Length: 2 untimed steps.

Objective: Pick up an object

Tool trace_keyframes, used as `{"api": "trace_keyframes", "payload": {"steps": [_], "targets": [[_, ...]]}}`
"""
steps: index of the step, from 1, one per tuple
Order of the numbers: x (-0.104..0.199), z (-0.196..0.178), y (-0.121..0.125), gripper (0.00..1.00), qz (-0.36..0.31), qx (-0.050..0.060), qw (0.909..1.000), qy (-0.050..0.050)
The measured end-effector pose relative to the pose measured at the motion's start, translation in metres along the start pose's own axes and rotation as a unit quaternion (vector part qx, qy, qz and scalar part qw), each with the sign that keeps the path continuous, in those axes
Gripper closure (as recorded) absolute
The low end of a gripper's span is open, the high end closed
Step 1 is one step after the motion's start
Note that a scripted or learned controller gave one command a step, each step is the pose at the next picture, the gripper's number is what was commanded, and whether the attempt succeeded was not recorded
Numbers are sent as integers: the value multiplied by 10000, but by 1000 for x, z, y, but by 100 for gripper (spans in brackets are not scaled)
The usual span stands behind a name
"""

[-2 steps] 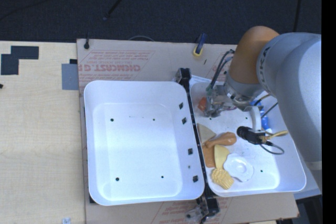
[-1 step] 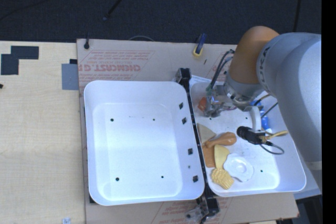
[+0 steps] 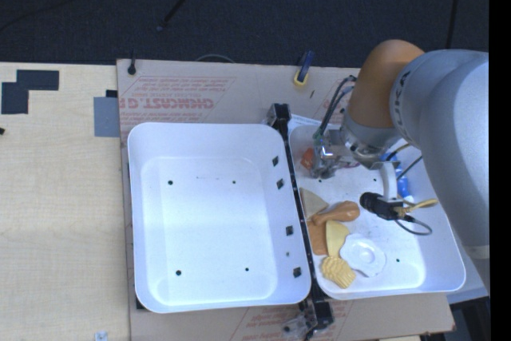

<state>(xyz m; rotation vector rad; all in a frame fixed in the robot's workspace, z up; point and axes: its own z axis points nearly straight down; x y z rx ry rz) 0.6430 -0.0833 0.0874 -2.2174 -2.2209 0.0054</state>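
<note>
Over the far-left part of the right bin, the gripper hangs low, close to the bin floor. Whether it is open or closed cannot be told, since the wrist and cables crowd it. Just to its left, touching it or nearly so, sits a small red object, close to the bin's left wall. The grey arm with its orange band reaches in from the right.

Nearer in the same bin lies a cluster of pieces that look like toy food: a tan wedge, an orange-brown sausage shape, a pale yellow slice beside an orange piece, a white round piece and, nearest of all, a ridged yellow piece. All of these lie apart from the gripper.

The left bin stands just beside the right one, with black clips along the shared edge. Both rest on a cardboard sheet on the pale surface. A blue and yellow clamp sits at the sheet's far edge.
</note>
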Motion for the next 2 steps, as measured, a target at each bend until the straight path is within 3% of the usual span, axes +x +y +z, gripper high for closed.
{"api": "trace_keyframes", "payload": {"steps": [2], "targets": [[0, 0, 0, 100, -4, 0, 10000, -1]]}}
